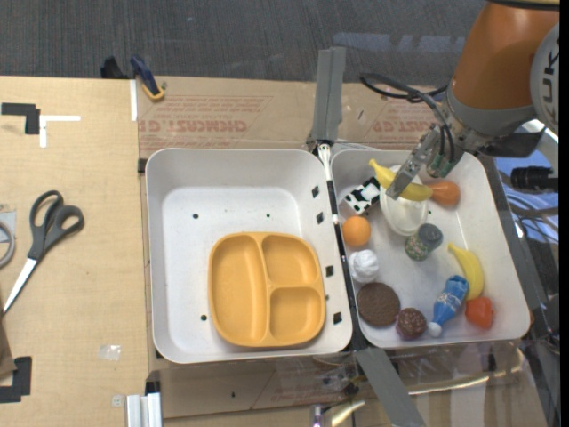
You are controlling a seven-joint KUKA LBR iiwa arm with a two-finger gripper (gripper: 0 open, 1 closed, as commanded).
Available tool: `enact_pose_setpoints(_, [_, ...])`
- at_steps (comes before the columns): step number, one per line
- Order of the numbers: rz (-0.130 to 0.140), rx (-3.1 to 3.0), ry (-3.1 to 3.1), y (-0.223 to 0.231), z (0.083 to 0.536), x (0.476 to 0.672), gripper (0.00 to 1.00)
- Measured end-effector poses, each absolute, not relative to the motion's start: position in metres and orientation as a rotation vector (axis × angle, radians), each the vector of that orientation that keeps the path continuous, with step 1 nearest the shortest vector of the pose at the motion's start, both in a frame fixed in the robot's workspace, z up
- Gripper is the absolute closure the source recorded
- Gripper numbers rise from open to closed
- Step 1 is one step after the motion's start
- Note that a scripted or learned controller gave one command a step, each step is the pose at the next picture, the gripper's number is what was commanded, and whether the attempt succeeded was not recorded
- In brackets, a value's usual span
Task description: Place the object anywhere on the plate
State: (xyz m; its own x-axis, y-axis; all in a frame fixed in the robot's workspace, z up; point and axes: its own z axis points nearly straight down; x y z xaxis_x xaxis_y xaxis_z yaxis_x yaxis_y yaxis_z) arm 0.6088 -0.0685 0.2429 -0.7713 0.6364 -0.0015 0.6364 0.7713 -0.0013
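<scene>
Arm's gripper [407, 185] low over the right bin [502, 238], above a white cup [402, 213] beside a banana [384, 173]; jaw opening cannot be told; yellow plate [265, 288] in left bin [178, 238].

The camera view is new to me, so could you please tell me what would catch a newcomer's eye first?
The yellow divided plate lies in the left bin. The right bin is crowded with toy food, including a banana and an orange. The hand hangs over its far end.

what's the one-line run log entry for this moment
stage: reaching | gripper: low in right bin, over white cup | plate: left bin, nothing on it
</scene>
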Motion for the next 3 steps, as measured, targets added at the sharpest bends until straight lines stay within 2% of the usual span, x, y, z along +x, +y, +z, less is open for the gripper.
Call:
enact_pose_setpoints(1, [-0.003,1.329,2.848,-0.027,0.191,0.556,1.00])
enact_pose_setpoints(2, [-0.004,1.690,2.651,0.052,0.191,0.505,1.00])
enact_pose_setpoints(3, [-0.006,1.888,2.514,0.107,0.161,0.477,1.00])
